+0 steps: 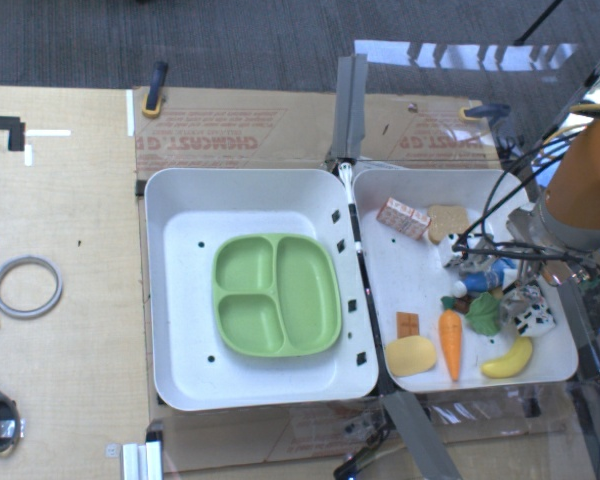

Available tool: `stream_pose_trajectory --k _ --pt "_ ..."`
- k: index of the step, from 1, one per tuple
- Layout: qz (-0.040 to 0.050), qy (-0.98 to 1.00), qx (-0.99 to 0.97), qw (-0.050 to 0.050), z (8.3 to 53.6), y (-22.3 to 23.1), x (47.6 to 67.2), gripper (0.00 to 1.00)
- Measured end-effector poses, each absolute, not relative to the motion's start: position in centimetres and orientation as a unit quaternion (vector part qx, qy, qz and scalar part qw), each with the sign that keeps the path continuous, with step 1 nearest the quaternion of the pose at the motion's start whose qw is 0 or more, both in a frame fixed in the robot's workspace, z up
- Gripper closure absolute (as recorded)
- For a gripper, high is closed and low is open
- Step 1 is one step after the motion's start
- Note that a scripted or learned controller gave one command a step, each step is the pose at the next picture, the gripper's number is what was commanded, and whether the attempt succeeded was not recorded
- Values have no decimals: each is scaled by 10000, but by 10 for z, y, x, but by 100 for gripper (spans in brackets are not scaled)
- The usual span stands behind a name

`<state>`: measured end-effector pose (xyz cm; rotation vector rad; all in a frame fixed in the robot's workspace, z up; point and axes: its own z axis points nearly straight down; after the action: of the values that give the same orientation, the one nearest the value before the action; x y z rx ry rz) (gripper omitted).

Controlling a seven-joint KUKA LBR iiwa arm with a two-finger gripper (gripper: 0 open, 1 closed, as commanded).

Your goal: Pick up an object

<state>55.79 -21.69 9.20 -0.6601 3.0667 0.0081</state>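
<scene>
Currently logged
Gripper (477, 268): low over right bin (420, 183) clutter for picking; finger state cannot be told
Carrot (450, 343): loose

A tray (278, 295) lies in the left bin (170, 298). In the right bin (380, 268), a carrot (450, 343) lies between a banana (507, 360) and a chip (411, 356).

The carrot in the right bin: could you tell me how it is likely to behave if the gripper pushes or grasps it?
The carrot is tapered and rounded, so it would probably roll or pivot toward its narrow tip when pushed. Its smooth, glossy-looking surface may slip between fingers. Lying close between the yellow piece and the banana, it will likely nudge them.
</scene>
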Motion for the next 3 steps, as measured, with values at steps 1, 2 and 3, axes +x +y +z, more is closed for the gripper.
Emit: stream_pose_trajectory --k 1,2,3 --pt "7 9857 -1687 10 92 -118 511 0" --pt "0 9855 -1699 24 101 -118 512 100" --pt "-10 9985 -551 43 95 -98 499 100"
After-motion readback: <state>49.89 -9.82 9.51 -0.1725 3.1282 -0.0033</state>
